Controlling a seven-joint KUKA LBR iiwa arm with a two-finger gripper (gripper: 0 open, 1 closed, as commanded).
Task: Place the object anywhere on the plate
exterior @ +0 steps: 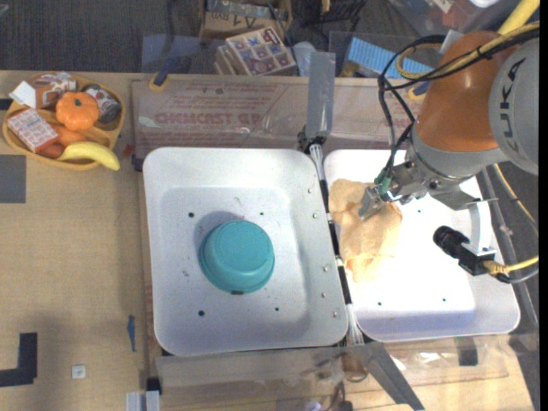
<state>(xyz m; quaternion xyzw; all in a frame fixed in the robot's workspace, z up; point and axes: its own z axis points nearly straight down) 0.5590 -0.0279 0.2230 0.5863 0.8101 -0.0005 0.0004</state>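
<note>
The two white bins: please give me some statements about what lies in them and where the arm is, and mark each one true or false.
1. The teal plate sits in the left bin. True.
2. The pale yellow object already lies on the teal plate. False: it lies in the right bin, near that bin's left wall.
3. The end effector is over the right bin, at the pale yellow object. True.
4. A banana lies inside the left bin. False: it is in a bowl of toy food on the bench, at the view's upper left.
5. The orange band of the arm is above the left bin. False: it is at the view's upper right.
</note>
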